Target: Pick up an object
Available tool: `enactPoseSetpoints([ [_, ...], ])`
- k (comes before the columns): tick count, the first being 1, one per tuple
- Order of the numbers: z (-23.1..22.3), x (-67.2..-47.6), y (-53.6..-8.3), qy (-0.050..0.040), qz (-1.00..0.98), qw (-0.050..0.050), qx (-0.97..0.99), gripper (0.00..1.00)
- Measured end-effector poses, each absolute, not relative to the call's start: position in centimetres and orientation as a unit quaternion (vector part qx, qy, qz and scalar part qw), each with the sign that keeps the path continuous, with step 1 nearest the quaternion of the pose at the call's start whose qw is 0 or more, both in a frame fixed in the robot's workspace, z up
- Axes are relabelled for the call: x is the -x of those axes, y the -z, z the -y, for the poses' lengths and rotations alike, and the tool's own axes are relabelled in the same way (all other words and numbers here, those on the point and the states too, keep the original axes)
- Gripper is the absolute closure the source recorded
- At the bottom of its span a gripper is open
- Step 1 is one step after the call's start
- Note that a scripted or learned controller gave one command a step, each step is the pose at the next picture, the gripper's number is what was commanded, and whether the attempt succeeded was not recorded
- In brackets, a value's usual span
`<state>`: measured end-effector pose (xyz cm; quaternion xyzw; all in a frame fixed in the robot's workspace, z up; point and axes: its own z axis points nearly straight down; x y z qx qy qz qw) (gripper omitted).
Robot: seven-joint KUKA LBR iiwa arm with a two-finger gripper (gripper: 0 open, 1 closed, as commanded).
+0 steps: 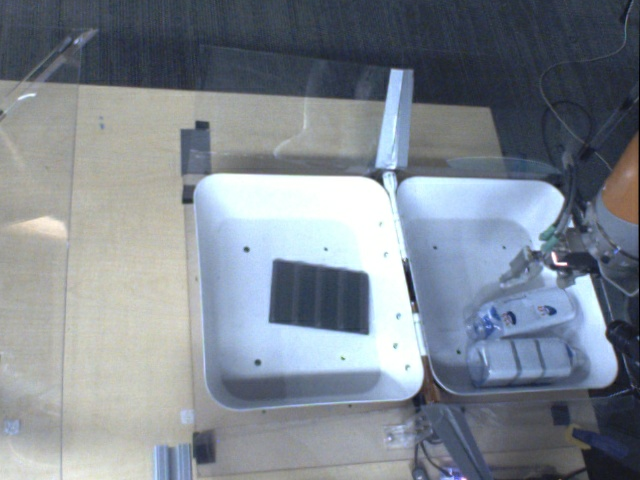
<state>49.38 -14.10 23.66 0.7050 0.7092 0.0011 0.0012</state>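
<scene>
Wooden worktop (110, 268); hand (535, 263) hovers above white tube (528, 314), grip state unclear. Next: descend, close.

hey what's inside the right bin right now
Inside the right bin: a white tube with a blue cap and, beside it nearer the front wall, a grey ridged pack. The pincer hangs over the tube; the bin floor under them is covered.

Grey arm (612, 236) with an orange band (625, 183), thin dark cables trailing
</scene>
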Motion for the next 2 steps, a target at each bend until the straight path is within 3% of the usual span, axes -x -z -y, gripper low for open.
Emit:
enactPoseSetpoints([
  [1,16.5,-49.8,-15.3,-0.0011,-0.728,0.001,-0.685,0.00],
  [2,14.3,-50.9,-11.2,-0.0061,-0.739,0.010,-0.674,0.00],
])
